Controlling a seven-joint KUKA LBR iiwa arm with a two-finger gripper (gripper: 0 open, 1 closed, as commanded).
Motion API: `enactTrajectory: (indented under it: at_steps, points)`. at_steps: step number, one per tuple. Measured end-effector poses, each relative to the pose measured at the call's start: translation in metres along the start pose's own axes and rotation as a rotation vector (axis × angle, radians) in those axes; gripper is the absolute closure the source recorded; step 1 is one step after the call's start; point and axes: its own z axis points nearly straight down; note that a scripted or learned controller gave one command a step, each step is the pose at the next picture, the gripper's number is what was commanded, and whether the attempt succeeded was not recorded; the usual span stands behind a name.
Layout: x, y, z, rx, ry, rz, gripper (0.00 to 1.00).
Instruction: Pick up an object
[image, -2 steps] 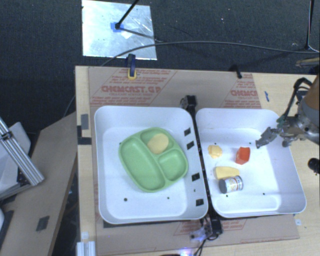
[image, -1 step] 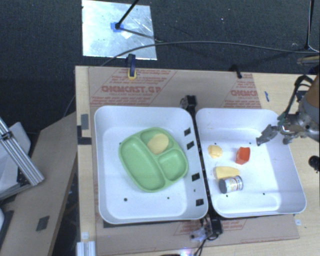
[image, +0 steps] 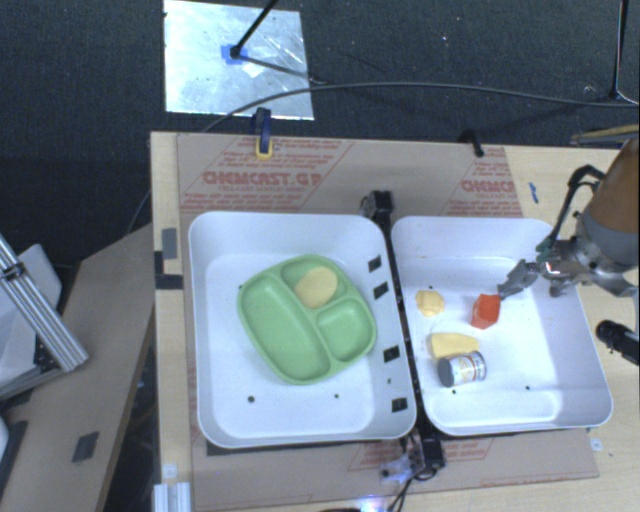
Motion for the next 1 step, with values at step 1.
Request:
enactTrajectory:
  at_steps: [1]
  points:
    - [-0.0081,0.0059,0.054,0.0,0.0,0.003,0.0]
